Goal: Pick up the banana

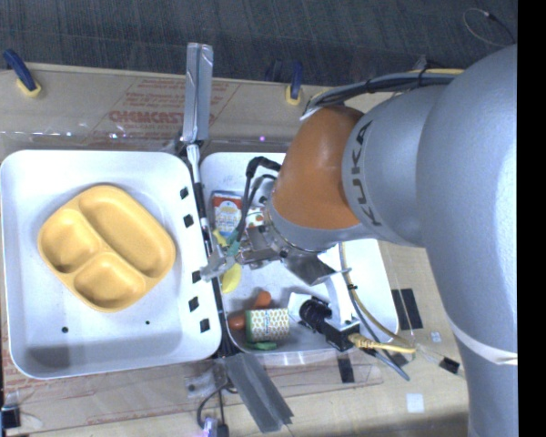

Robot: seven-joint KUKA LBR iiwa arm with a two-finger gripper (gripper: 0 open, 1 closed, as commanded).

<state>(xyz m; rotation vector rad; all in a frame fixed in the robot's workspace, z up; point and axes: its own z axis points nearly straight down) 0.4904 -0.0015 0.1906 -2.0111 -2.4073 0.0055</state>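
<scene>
the gripper (220,260) hangs low by the left wall of the right bin (382,280), over the banana (230,279), a yellow sliver just beneath it. whether it is open or closed, i cannot tell. a small can (268,322) lies nearby.

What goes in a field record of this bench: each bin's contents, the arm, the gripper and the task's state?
left bin: yellow three-part plate
right bin: banana, red-labelled packet, patterned can on its side, small red item
arm: reaches over the right bin
gripper: low, by the right bin's left wall, over the banana
banana: mostly hidden under the gripper, yellow parts showing
held: cannot tell
</scene>
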